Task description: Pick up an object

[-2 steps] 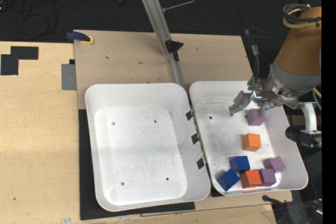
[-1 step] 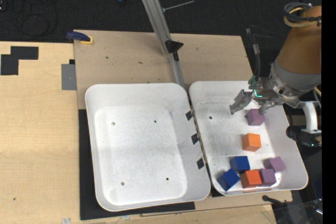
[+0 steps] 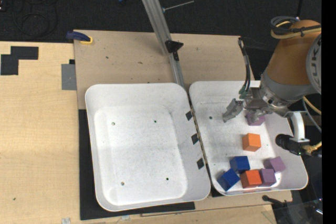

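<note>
We see a slanted aluminium rail (image 3: 157,21) running down toward the gap between the bins, a black clamp (image 3: 174,46) partway along it. A blue-and-yellow clip (image 3: 79,36) sits at the brown board's (image 3: 126,57) far left corner. Black cables (image 3: 31,2) coil on the dark floor beyond.

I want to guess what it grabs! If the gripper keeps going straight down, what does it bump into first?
Probably the small purple block right beneath the gripper, in the right-hand shallow white bin. One finger points out left over bare bin floor, and height is hard to judge from this slanted view.
</note>
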Action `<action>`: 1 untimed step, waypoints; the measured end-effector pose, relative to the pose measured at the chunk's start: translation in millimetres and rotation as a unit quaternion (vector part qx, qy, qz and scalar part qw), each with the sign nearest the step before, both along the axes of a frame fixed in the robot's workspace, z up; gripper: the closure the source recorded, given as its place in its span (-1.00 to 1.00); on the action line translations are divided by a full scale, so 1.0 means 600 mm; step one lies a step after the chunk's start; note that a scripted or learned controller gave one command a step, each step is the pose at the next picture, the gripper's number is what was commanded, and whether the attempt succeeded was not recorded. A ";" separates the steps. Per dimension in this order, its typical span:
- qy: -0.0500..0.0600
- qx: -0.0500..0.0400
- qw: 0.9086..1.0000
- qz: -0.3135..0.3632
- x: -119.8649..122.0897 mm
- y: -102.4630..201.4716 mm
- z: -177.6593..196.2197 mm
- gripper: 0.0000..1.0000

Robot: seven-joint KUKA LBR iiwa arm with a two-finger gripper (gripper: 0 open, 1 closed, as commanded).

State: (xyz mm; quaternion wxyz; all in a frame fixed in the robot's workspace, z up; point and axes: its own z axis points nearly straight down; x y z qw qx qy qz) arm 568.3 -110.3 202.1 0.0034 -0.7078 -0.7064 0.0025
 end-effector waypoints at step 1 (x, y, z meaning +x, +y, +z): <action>0.001 0.000 1.000 0.000 0.001 -0.005 -0.106 -1.00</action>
